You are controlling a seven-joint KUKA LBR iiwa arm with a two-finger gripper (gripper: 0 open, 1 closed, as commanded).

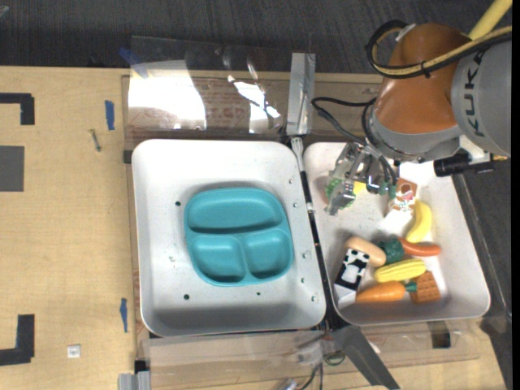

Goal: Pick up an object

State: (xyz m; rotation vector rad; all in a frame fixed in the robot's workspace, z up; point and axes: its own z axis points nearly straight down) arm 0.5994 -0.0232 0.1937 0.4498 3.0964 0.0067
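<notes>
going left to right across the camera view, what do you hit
left bin → teal divided tray → the hand → banana

A teal divided tray [238, 232] lies in the middle of the left bin [154, 177]. Black tape marks [18, 108] sit along the surface's [57, 242] left edge.

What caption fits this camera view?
Pincer hovers over right bin of toy food; teal tray fills left bin.
</notes>
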